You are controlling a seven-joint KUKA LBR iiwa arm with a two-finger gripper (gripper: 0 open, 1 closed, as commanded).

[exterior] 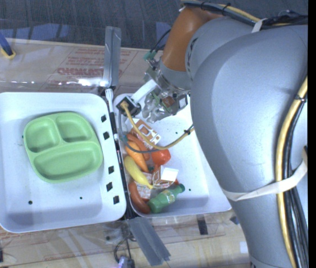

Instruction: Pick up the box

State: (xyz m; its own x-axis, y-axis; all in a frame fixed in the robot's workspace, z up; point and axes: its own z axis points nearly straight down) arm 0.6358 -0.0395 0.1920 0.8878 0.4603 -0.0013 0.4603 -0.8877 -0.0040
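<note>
Diagonally, box (147,132) below jaws.

Robotics lab: arm (247,94) over two white bins (1,149).

Bright, even light; slightly soft focus

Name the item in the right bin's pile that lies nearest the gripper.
The small orange-and-white box, at the top of the pile just below the gripper; the banana and green bottle lie farther down.
</note>
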